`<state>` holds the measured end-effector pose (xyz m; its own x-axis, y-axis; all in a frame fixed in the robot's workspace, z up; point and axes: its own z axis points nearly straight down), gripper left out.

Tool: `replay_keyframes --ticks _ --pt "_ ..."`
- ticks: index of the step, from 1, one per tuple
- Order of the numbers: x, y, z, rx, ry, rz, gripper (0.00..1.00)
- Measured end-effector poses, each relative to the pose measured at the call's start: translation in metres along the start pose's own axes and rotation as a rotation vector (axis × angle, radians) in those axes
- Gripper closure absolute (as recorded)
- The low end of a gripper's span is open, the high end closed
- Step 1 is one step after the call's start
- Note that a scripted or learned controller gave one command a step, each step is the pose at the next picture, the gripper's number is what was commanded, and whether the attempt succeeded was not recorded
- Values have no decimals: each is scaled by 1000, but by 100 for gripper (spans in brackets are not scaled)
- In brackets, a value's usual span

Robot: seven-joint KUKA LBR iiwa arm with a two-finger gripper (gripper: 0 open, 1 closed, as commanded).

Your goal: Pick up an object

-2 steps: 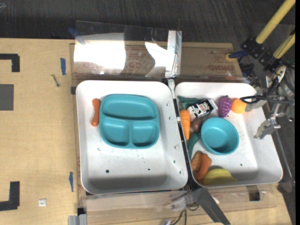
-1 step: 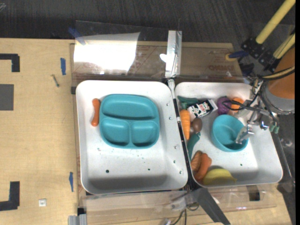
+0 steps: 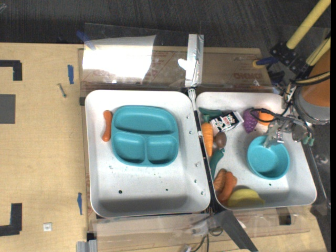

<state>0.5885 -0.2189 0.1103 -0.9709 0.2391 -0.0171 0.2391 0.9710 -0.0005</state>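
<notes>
Two shallow white bins sat side by side on the bench, the left bin and the right bin, and the arm came in from the right with its gripper hanging just above the far rim of a teal bowl in the right bin. Nothing lay between its fingers that I could see; whether they were parted or closed I could not tell, as the tips were small and blurred against the bowl.

As I judged it, the step in hand was the approach: the gripper was poised over the right bin with nothing taken up yet. The next move would call for settling on one item and descending squarely onto it. The bowl's rim lay directly beneath, while a purple toy and an orange piece lay just to the far left of the gripper, touching each other, so a careless descent might nudge both.

Counted, the left bin held one teal divided tray with three compartments and one orange carrot-like stick just left of it. The right bin held the one bowl, one black-and-white packet, one toy carrot along the left wall, one brown piece beside it, one reddish-orange toy near the front, and one yellow-green fruit touching it.
</notes>
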Motion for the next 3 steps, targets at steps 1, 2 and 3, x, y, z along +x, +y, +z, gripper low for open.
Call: replay_keyframes --ticks 1,2,3 --pt "-62 62 16 1 4 -212 100" --pt "26 21 14 0 2 -252 100" --pt "-9 84 13 1 -8 -400 100"
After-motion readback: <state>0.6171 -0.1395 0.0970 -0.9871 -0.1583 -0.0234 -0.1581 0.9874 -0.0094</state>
